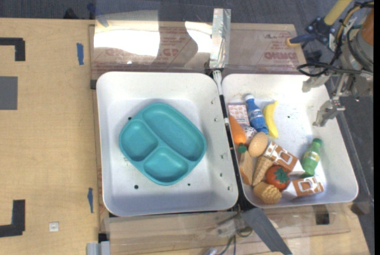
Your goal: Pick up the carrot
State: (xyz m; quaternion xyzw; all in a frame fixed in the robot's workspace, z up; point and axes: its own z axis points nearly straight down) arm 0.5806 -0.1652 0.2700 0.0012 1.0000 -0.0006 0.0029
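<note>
The carrot point(237, 131) is a small orange piece lying along the left wall of the right bin point(341, 147), partly tucked under a pink-and-white packet point(238, 112) and beside a tan bread roll point(257, 144). My gripper point(330, 104) hangs over the right bin's upper right rim, well to the right of the carrot and apart from every item. Nothing shows in its grasp.
Toy food crowds the right bin: a blue bottle point(255, 114), a banana point(271, 119), a green bottle point(311, 156), a red tomato point(276, 176), a cone point(260, 167) and cartons point(307, 186). The left bin point(113, 105) holds a teal divided plate point(162, 142).
</note>
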